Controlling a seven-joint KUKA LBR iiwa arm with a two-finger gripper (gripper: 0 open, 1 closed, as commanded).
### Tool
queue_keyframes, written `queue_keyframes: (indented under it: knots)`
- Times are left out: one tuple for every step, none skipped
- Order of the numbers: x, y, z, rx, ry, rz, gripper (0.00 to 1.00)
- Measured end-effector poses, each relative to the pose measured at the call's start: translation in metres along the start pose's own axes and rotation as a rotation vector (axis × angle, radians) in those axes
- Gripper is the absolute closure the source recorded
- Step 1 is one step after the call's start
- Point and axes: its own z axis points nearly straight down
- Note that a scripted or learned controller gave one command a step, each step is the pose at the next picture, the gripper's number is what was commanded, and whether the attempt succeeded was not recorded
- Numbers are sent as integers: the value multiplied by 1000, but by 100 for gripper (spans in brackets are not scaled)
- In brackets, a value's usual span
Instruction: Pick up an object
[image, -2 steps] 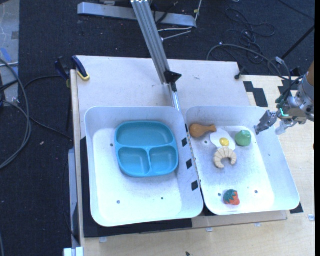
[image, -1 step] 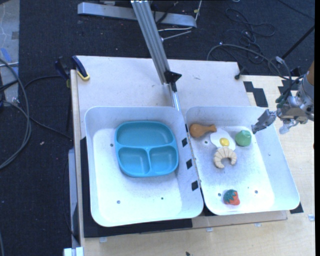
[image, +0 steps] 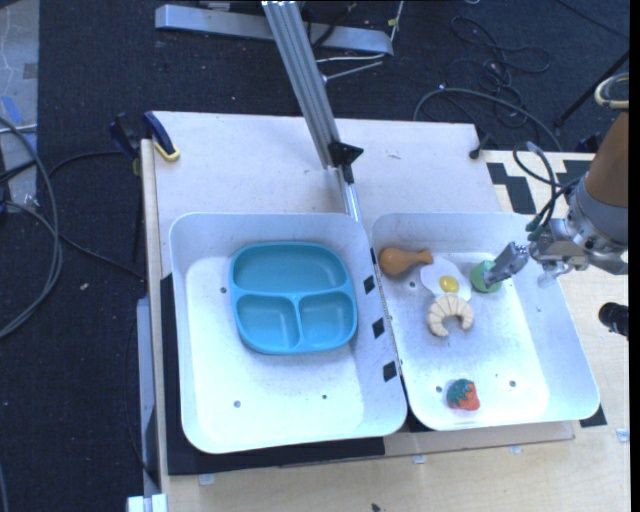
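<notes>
Nearest the lens, a red strawberry toy (image: 462, 394) lies at the front of the right bin (image: 560, 340). Behind it sit a croissant (image: 450, 315), a fried egg (image: 447, 282) and a brown drumstick (image: 402, 261). Beside the egg, a green object (image: 484, 277) lies directly under the gripper (image: 508, 262), whose finger state cannot be told at this angle. Arm (image: 605, 190) enters from the right. Left bin (image: 200, 330) holds a blue divided plate (image: 294, 297).
</notes>
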Motion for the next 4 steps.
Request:
queue_keyframes:
  knots:
    - [5,6,62,0,0,-1,0]
    - [4,12,123,-2,-1,0,0]
    - [4,13,109,-6,-2,0,100]
    - [-2,17,47,-11,-3,-2,100]
